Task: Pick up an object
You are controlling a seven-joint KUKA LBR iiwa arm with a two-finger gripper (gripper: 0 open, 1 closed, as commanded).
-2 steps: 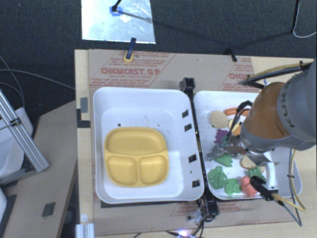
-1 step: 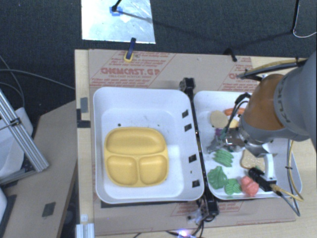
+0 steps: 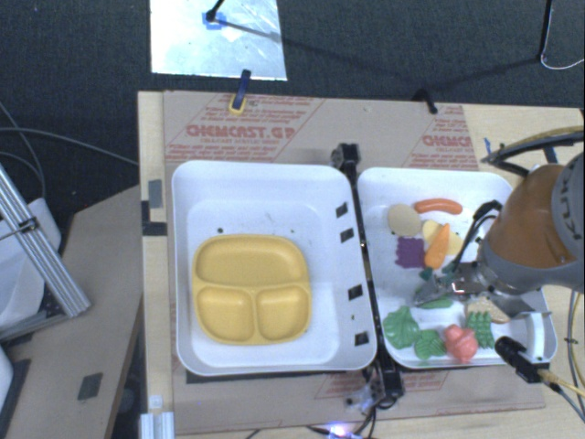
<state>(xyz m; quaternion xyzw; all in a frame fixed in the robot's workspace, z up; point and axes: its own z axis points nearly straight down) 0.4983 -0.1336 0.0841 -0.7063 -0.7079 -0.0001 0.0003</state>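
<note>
While arm reaches into right bin (image 3: 494,179) from right, gripper (image 3: 437,287) hangs low among toy food (image 3: 430,245); finger state: cannot tell. Yellow tray (image 3: 253,288) in left bin (image 3: 260,176).

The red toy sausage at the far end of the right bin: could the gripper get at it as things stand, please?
Probably yes. The sausage lies in the open with nothing on it; the gripper is in the same bin, only the orange carrot between them.

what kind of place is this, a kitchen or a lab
Most likely a robot lab: a grey arm reaches over two white bins on a cardboard-lined bench, with toy food and a yellow divided tray.
</note>
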